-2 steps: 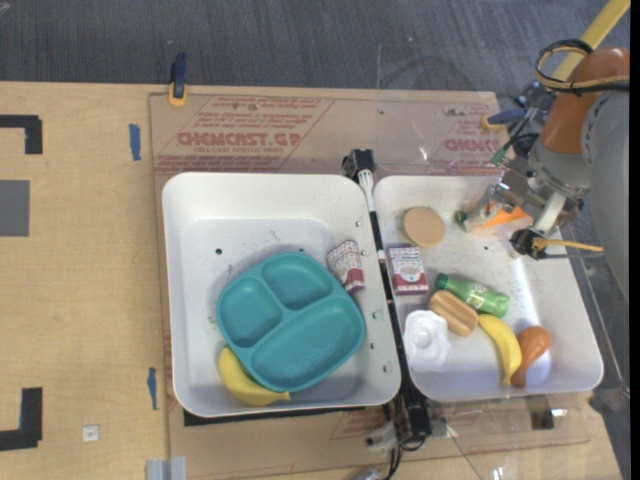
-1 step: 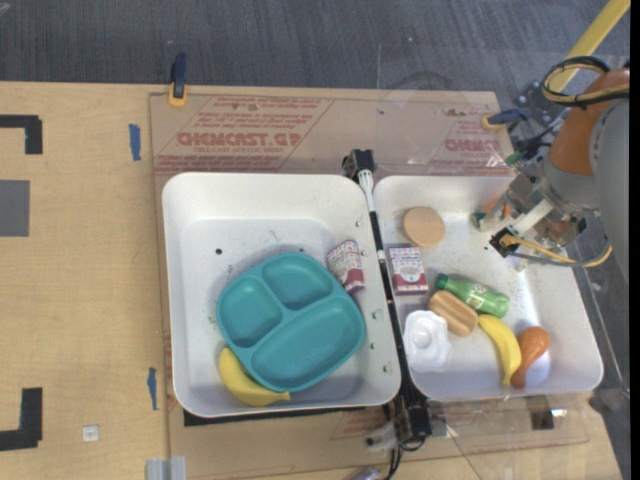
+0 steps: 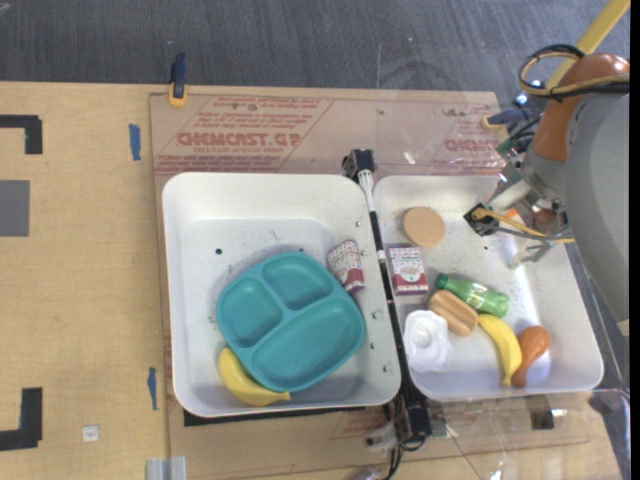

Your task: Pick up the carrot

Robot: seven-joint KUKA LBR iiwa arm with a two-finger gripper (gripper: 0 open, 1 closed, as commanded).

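Two white bins: the right bin (image 3: 585,313) holds the carrot (image 3: 531,349) at lower right, long axis running upper right to lower left, beside a yellow banana (image 3: 502,343); the gripper (image 3: 515,230) hangs above, jaw state indiscernible; board lettering reads "CHEMCAST".

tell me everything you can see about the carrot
The carrot is a short, stubby orange piece, smooth like a plastic toy, with no green top visible. It lies in the near right corner of the right bin, its lower end over a pale object. The yellow banana lies against its left side. The hand is farther back in that bin, apart from it.
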